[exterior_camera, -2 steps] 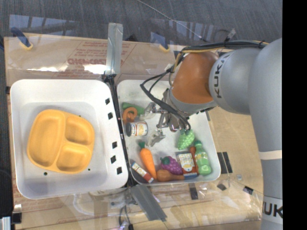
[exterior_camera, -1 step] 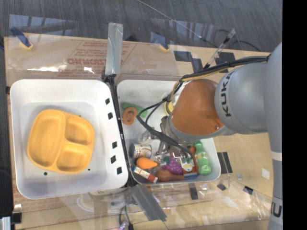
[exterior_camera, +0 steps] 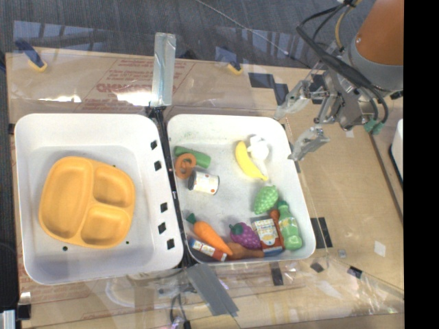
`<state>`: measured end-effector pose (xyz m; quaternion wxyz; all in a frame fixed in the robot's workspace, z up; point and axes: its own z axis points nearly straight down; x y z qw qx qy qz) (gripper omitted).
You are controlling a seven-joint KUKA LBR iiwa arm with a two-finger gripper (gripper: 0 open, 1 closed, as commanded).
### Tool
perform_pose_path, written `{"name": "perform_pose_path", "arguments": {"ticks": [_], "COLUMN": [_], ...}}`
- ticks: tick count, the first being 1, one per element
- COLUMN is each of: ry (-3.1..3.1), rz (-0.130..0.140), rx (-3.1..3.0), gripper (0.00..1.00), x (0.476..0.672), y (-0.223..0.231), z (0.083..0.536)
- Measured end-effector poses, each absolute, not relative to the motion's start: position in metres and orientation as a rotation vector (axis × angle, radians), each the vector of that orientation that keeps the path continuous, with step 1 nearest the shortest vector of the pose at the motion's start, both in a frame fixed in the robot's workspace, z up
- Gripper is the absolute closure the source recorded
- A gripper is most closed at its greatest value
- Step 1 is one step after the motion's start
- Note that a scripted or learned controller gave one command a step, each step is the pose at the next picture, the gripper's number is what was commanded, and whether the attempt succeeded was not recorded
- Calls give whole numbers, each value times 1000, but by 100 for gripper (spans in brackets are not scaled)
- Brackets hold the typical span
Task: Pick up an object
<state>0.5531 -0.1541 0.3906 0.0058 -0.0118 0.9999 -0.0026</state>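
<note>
Pincer: the gripper (exterior_camera: 302,125) hangs above the right bin's (exterior_camera: 291,204) upper right corner, fingers (exterior_camera: 307,144) spread apart, nothing between them.
Arm: grey, orange band (exterior_camera: 381,19) at the top right, reaching in from 2 o'clock.
Banana: the yellow banana (exterior_camera: 247,162) lies inside the right bin, at 8 o'clock from the pincer, near but not touching.
White piece: a small white toy (exterior_camera: 258,147) sits against the banana's upper end, closest thing to the fingers.
Grapes: green bunch (exterior_camera: 266,199) at 7 o'clock from the pincer, well apart.
Carrot: orange carrot (exterior_camera: 209,236) down at 6 o'clock in the bin.
Left bin: left bin (exterior_camera: 41,132) carries a yellow divided plate (exterior_camera: 86,201).
</note>
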Motion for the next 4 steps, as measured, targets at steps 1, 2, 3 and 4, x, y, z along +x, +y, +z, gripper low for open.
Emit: {"name": "perform_pose_path", "arguments": {"ticks": [1,2,3,4], "ry": [3145,3100,3094,3112], "rz": [7,-1,-3,-4], "rx": [-201,-488,-498,-315], "gripper": [0,0,100,100], "x": [555,585,587,600], "y": [-206,-208,-206,-135], "z": [224,92,104,221]}}
